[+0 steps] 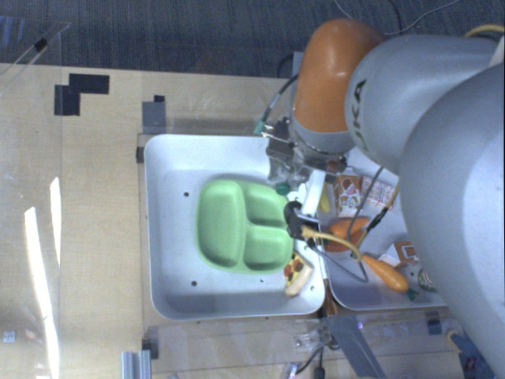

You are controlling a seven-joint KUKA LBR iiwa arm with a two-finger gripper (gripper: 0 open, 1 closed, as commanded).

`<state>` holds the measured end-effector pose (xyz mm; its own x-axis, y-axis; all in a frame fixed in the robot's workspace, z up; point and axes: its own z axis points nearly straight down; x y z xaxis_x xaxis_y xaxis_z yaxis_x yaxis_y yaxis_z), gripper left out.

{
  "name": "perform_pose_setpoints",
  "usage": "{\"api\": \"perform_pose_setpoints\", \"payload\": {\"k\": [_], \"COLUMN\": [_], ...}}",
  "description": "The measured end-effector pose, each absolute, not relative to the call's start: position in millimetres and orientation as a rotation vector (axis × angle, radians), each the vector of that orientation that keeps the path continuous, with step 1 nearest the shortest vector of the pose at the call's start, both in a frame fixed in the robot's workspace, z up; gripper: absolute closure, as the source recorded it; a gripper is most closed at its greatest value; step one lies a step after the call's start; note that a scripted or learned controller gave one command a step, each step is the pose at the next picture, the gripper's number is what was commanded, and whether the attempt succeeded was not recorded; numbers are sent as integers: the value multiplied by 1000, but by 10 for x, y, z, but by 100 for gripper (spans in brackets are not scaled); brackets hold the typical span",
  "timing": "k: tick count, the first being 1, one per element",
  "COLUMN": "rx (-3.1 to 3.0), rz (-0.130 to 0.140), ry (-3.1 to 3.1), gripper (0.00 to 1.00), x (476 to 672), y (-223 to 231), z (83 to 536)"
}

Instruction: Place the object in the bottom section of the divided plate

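Camera view: light-green glossy plastic divided plate [237,226], 3 rounded sections, sits in view-left white bin [175,290]. Gripper [284,178] over plate's right rim; grip state can't tell.

Dark letters run along the grey arm [410,93] beside its orange band [335,69]; only "KA" can be read. At 3 o'clock from the divided plate [241,226], a packet [353,193] carries red and brown print, too blurred to read. The small card [406,251] at 4 o'clock of the packet is no clearer.
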<state>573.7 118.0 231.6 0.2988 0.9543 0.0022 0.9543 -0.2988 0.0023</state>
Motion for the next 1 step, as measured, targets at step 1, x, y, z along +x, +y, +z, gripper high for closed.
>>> {"api": "perform_pose_setpoints", "payload": {"k": [1], "rx": [2631], "rz": [5], "ry": [1715], "gripper": [100], "x": [5983], "y": [1137], "z": [2394]}}
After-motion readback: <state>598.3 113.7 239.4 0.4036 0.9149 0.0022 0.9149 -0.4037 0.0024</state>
